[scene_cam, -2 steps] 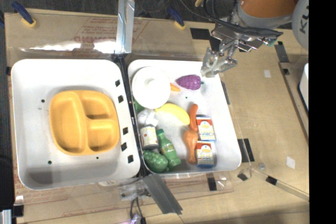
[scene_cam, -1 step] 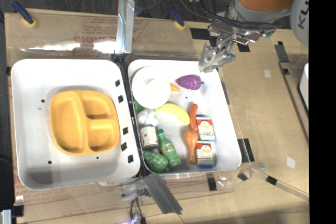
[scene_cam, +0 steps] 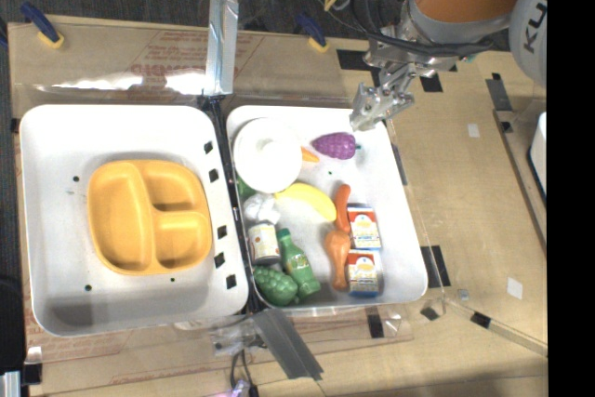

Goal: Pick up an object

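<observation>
The arm reaches in from the upper right of the frame, its orange band at the top right, and its pincer (scene_cam: 368,114) hangs over the upper right corner of the right bin (scene_cam: 409,228). Nothing shows between the fingers, and at this slant I cannot tell whether they are spread or pressed together. Just below and to the left of the pincer tip lies a purple bunch of grapes (scene_cam: 334,145), close to it but apart. To the left of the grapes sits a round white lid-like dish (scene_cam: 267,153), with a small orange piece (scene_cam: 310,154) showing between the two. Below the dish a yellow banana (scene_cam: 310,199) lies crosswise, and a small white item (scene_cam: 259,208) rests beside it at the left. Lower down, a small jar with a dark label (scene_cam: 264,243) stands next to a green bottle (scene_cam: 297,263), and a bumpy green vegetable (scene_cam: 276,284) lies at the bin's lower edge. An orange carrot (scene_cam: 338,237) runs top to bottom through the middle right, touching two small cartons (scene_cam: 363,228) stacked one below the other along the right wall. The left bin (scene_cam: 56,163) holds a yellow divided tray (scene_cam: 149,216) lying flat near its centre. Both bins rest on the brown table (scene_cam: 474,200), with a strip of silver tape (scene_cam: 222,46) at the top between them.
</observation>
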`<state>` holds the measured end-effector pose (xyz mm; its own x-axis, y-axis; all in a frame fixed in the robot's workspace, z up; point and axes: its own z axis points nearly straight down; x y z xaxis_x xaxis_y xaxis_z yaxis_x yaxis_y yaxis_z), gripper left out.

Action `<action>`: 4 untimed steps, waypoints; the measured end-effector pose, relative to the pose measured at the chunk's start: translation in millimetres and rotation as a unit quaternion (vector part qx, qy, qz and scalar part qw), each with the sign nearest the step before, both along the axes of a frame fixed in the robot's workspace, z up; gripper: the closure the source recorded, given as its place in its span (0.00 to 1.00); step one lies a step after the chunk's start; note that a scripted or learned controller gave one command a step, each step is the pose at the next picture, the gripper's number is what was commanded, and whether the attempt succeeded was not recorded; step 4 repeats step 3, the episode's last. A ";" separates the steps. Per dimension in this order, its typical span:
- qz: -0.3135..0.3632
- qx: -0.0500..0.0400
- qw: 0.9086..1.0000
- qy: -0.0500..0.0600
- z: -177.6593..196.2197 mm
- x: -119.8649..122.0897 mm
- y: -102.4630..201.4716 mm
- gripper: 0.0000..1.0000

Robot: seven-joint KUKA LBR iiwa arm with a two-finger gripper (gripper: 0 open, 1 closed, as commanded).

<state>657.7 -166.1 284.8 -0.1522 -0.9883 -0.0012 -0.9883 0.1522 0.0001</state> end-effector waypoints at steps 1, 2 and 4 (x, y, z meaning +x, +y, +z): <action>0.108 0.000 0.994 -0.002 19.3 -2.3 -43.3 1.00; 0.167 0.000 0.986 0.001 8.8 -0.9 -34.5 1.00; 0.229 0.000 0.973 -0.001 9.1 0.2 -34.3 1.00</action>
